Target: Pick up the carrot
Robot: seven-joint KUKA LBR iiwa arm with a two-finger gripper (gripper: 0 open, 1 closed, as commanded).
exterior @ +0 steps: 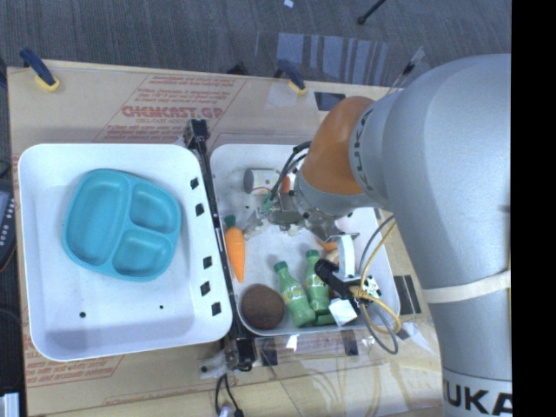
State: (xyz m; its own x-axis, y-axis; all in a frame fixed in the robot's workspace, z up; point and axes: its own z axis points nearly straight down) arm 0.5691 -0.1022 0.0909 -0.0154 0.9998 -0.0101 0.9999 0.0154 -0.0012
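The carrot (234, 250) lies in the right bin (228, 159), along its left wall, green top pointing to the back and tip to the front. My gripper (271, 208) hangs low over the middle of that bin, a little to the right of and behind the carrot's top. The wrist with its orange band (334, 155) covers most of it. Nothing shows held in it, and the carrot rests on the bin floor.
Two green bottles (295, 294) and a brown round object (262, 307) lie at the right bin's front. A small grey cylinder (248, 179) sits near its back. The left bin (52, 320) holds a blue divided plate (122, 222). Black clips (208, 263) line the wall between the bins.
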